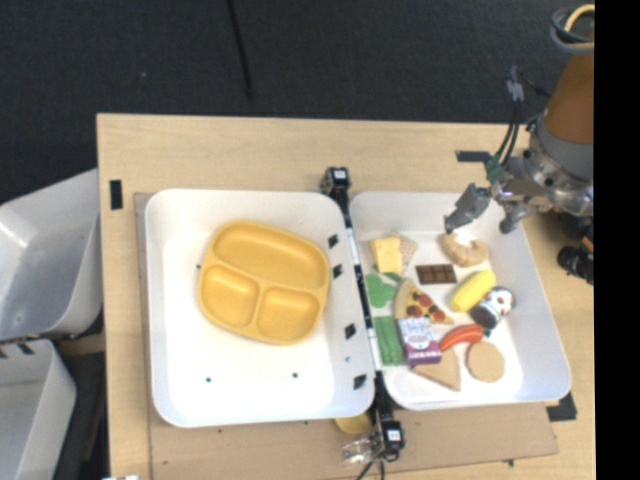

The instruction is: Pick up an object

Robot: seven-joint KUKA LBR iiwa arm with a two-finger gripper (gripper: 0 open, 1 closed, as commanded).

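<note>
On the wooden bench, the left shallow white bin holds a yellow plastic plate with three compartments, lying flat near the bin's middle. The right white bin holds a cluster of toy foods: a pale yellow cheese wedge, a green leafy piece, a purple box, a brown chocolate bar, a red pepper, a yellow corn cob and a tan round cookie. Above a tan bread roll at the bin's far side hangs the grey hand, fingers spread, pinching nothing.
</note>
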